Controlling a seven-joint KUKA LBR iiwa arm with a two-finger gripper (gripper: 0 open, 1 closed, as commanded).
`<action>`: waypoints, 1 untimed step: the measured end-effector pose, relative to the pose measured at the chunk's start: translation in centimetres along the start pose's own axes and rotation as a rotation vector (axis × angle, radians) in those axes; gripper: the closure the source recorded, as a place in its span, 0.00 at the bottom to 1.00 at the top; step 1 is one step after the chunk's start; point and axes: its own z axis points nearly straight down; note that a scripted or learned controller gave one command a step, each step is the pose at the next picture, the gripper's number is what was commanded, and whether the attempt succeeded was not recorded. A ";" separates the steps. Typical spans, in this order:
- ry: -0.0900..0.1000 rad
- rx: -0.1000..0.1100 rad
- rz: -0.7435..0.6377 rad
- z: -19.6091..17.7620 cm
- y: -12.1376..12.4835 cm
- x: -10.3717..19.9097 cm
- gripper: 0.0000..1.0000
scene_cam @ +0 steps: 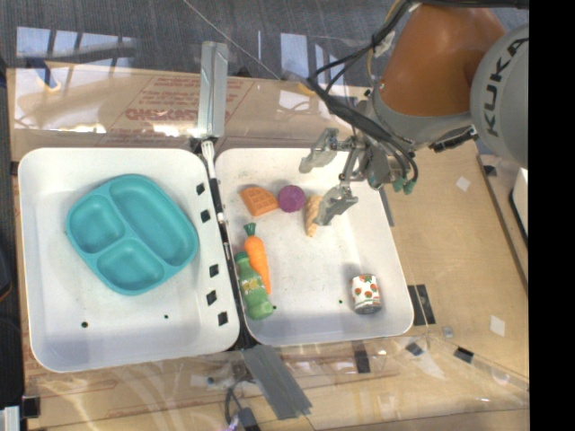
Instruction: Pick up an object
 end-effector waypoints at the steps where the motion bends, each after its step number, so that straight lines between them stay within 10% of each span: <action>1: -0.008 -0.003 0.109 16.8 2.0 -2.4 0.00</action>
